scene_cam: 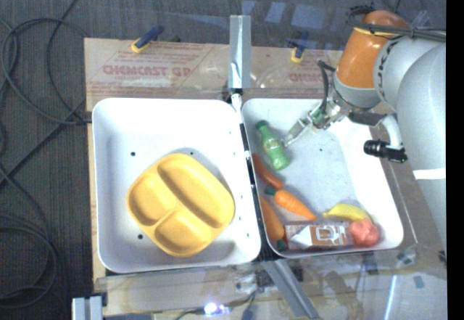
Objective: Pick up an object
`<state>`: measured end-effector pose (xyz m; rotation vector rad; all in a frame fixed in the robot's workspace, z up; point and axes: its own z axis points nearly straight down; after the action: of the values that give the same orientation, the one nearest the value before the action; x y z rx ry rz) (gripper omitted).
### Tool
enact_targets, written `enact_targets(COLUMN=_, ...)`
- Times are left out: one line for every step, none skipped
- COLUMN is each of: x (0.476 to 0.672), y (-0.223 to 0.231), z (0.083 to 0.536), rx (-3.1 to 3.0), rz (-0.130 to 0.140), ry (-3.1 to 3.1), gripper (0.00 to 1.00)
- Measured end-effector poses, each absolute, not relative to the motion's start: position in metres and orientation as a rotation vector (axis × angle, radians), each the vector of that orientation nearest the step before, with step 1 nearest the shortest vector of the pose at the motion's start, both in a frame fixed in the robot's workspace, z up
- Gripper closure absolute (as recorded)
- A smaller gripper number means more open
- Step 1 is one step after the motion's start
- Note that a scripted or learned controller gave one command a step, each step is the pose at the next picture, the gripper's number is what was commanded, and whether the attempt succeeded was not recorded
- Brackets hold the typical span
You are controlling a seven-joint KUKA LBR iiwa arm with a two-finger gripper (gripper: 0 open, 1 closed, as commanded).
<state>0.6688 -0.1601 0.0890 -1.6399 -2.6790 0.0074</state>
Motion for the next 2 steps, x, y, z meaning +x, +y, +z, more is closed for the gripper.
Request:
enact_targets(x=0.671, y=-0.161, z=0.100, rx=-1.647, rz=0.007, ry=-2.693, gripper=1.00)
enact_targets(x=0.672, y=-0.133, z=0.091, rx=-1.265, rz=0.002, ry=-2.891, gripper=1.00)
